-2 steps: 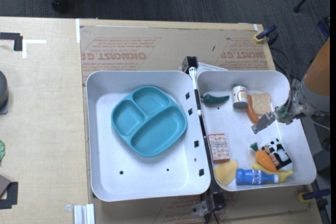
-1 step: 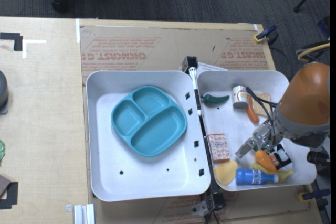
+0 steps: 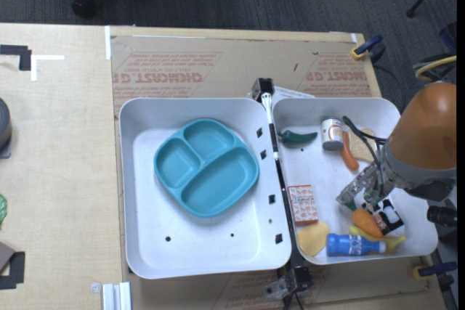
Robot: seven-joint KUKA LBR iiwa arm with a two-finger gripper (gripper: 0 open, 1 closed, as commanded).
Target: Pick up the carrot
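Camera view shows the arm reaching in from the right of the frame over the right bin. Its tool hangs low in the lower right part of this bin. The tool is seen from above and partly hidden by cables, so I cannot tell if it is spread or pressed together, and I see nothing held in it.

The carrot lies flat on the bin floor in the upper middle of the right bin. It is just right of the small can and above and a little left of the tool, apart from it. Its long axis runs from upper left to lower right of the frame, nearly along the frame's vertical. Which end is the thin tip is too small to tell.

Directly below the tool there is a rounded orange piece, beside the blue bottle. I judge the tool is placed here because the program aims at this orange thing, and not at the slim carrot. For the carrot it would need to go toward the upper left and close across the short width.
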